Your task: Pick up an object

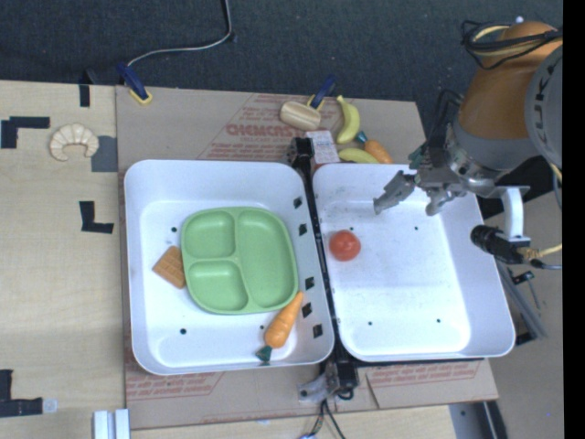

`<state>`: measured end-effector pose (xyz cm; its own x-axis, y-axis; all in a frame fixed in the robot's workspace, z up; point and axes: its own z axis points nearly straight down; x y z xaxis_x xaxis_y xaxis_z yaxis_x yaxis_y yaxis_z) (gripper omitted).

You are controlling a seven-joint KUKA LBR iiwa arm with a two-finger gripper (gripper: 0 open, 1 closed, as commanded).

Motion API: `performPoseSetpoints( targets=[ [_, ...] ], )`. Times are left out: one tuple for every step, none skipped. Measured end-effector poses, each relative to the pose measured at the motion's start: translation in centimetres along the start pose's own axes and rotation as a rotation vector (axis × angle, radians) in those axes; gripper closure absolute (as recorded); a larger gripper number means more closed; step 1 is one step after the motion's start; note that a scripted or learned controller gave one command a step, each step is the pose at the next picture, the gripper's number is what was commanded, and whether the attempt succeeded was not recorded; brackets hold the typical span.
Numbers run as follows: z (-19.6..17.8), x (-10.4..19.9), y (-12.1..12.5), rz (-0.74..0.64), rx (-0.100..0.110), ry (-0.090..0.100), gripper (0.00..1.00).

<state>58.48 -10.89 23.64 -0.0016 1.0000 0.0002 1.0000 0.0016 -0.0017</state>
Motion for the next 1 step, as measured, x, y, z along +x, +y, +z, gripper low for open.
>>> performPoseSetpoints(
  targets=[
    [12.29,0.47,1.74,0.001,0.003,0.0,0.0]
  ],
)
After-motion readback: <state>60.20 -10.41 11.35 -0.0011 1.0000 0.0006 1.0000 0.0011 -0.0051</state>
